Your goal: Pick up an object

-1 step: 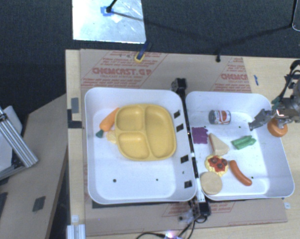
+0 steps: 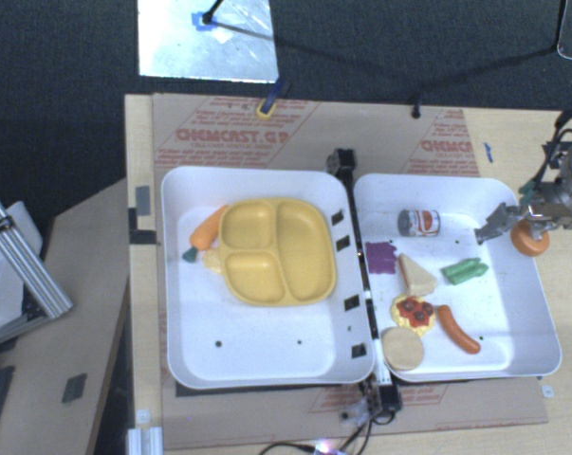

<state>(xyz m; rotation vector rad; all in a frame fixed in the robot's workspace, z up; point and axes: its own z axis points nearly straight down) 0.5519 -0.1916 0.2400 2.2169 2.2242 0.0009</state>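
White right bin (image 2: 523,349) holds red can (image 2: 419,223); gripper (image 2: 495,223) hovers near its rim.

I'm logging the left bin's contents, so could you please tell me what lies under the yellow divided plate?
A toy carrot pokes out from the yellow plate's left edge. Its end there, and anything else beneath the plate, is covered.

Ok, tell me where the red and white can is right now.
In the camera view, the can lies on its side in the right bin, near its far wall, above the purple piece and the wedge of cheese.
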